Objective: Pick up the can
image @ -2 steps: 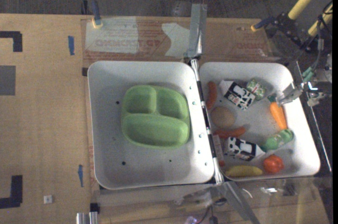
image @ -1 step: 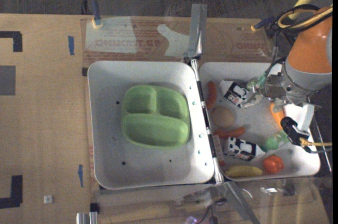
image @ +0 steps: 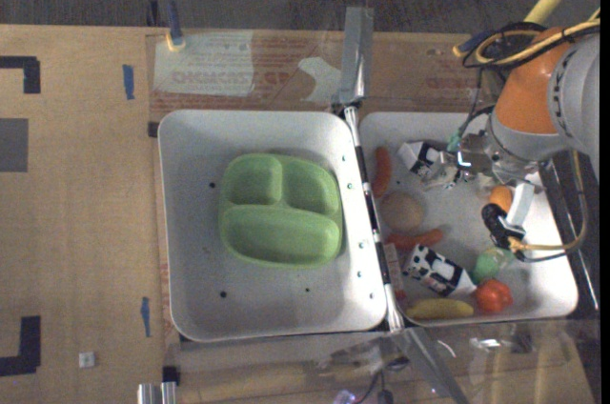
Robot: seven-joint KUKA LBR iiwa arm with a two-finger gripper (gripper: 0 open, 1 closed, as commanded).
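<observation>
1. Grey carpet is seen at the far edge, beyond a pale wooden bench marked with blue and black tape, on which two shallow white bins are set side by side.
2. A green divided plastic plate is held in the left bin.
3. The black-and-white patterned can is found lying on its side in the near part of the right bin, between a red-orange sausage-shaped piece on its far side and a yellow banana on its near side.
4. A red pepper-like toy and a small green piece are placed just right of the can.
5. The gripper of the grey arm with the orange band is positioned in the far part of the right bin, just right of a black-and-white patterned carton.
6. The can is seen near of the gripper and slightly left, well apart from it, with nothing of it grasped.
7. Whether the gripper is released or clenched cannot be told.
</observation>
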